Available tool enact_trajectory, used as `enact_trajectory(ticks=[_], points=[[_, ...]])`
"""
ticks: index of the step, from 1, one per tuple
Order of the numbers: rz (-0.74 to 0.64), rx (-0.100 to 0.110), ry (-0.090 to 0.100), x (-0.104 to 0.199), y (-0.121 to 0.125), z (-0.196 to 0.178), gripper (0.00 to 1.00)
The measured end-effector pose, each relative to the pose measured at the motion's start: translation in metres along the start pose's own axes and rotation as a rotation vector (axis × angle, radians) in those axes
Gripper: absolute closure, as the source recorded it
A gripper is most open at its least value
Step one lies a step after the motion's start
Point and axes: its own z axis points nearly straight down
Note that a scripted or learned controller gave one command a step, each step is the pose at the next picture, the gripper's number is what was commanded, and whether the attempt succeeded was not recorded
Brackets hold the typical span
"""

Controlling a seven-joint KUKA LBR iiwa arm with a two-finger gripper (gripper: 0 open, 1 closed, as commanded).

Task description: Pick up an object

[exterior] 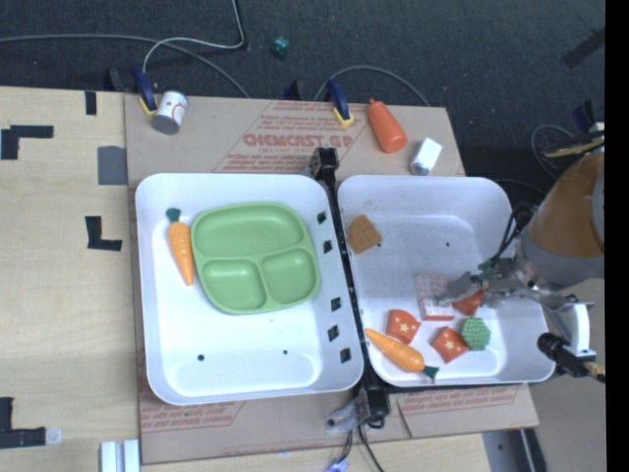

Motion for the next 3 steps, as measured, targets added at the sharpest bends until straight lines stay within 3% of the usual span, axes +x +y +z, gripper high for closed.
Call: enact_trajectory(ticks=[1, 2, 3], points=[[0.002, -0.003, -0.007, -0.002, 0.0, -0.009, 1.0], [-0.001, -0.002, -0.001, 0.052, 0.049, 0.002, 1.0], [-0.001, 0.005, 0.0, 0.124, 0.074, -0.115, 1.0]])
